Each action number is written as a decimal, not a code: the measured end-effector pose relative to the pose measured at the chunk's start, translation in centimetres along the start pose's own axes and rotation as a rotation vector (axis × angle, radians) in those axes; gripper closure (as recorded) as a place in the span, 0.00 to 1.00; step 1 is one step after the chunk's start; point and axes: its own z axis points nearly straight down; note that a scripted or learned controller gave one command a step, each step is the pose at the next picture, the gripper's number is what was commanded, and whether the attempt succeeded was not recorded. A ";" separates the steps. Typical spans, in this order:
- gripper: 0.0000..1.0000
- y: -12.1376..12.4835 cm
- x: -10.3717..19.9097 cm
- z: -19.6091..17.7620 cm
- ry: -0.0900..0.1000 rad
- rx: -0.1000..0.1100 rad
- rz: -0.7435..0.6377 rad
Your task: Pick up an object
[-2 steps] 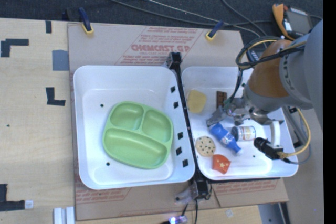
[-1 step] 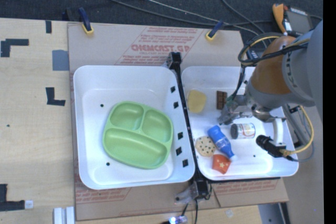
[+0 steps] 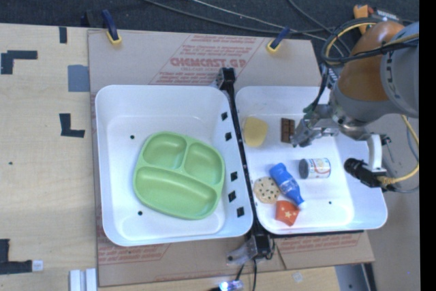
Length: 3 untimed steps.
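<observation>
I see the two-finger gripper (image 3: 304, 135) low over the right white bin (image 3: 354, 215), just beside the small brown chocolate-like block (image 3: 287, 130); I can't tell how it is set. The pale yellow rounded block (image 3: 255, 131) lies left of it. Nearer me lie a small silver can (image 3: 315, 167), a blue bottle (image 3: 285, 182), a round cookie (image 3: 266, 190) and a red piece (image 3: 287, 213). The green divided plate (image 3: 179, 174) sits in the left white bin (image 3: 112, 119).
</observation>
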 end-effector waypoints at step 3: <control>1.00 1.2 0.5 -11.9 0.001 0.004 0.001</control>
